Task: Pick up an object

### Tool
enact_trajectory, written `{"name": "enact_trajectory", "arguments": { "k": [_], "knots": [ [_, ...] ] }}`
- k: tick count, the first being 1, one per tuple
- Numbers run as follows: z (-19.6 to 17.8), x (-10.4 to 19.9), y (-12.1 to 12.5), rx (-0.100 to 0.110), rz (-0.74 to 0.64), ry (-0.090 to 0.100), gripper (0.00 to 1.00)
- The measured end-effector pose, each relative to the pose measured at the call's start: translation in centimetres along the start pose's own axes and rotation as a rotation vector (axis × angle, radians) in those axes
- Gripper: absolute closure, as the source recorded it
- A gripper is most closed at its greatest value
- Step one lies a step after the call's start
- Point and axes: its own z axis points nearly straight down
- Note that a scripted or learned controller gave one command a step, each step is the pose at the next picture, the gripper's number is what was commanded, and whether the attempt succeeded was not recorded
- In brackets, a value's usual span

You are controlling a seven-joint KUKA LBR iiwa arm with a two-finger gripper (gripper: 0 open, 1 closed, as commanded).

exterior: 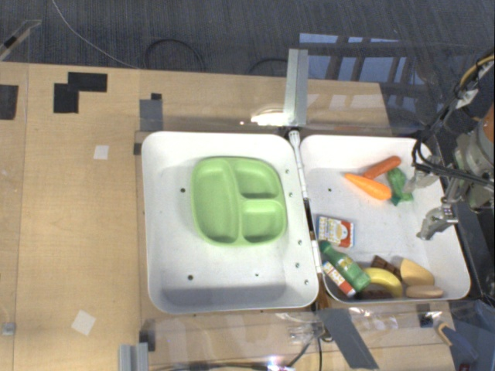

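Note:
The right bin (433, 149) holds several toy foods. Two orange carrots (368, 185) with green tops (398, 185) lie near its back. A small printed carton (335, 230) rests by the left wall. Along the front lie a green bottle (344, 267), a yellow banana (383, 278) and tan bread-like pieces (418, 273). My gripper (431, 224) hangs over the right side of this bin, to the right of the carrots and above the bread pieces. I see nothing held in it.
The left bin (166, 284) carries a green divided plate (236, 199) in its middle. A metal post (297, 83) stands behind the wall between the bins. Cables and the arm's body (472, 153) crowd the right edge.

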Motion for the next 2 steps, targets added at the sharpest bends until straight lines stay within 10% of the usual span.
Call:
{"name": "enact_trajectory", "arguments": {
  "k": [1,2],
  "knots": [
    [14.8,-5.9,-1.6,-0.003,0.17,0.011,0.0],
    [18.5,-9.8,5.1,0.001,0.198,-0.021,0.0]
  ]
}}
